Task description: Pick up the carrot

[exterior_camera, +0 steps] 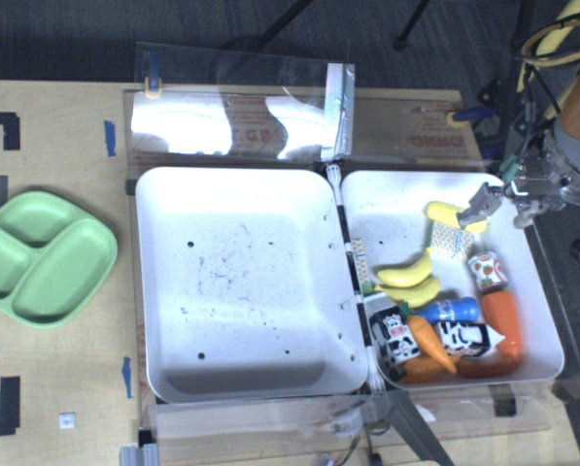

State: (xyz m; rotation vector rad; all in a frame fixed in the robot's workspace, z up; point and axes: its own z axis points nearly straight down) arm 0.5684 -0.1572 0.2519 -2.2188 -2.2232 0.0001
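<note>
The carrot (431, 344), small, orange and tapered, lies near the front of the right bin (396, 194). It rests between a cow-patterned carton (394, 336) and a second black-and-white carton (464, 337). My gripper (503, 206) hovers over the right bin's far right corner, well behind the carrot and apart from it. Its fingers are open with nothing between them. A yellow block (445, 213) sits just left of the gripper.
Also in the right bin are a banana (408, 276), a blue bottle (452, 311), a small red-topped can (487, 271) and a large orange-red piece (503, 321). The left bin (241, 280) sits beside it. A green divided plate (43, 256) lies on the bench's left.
</note>
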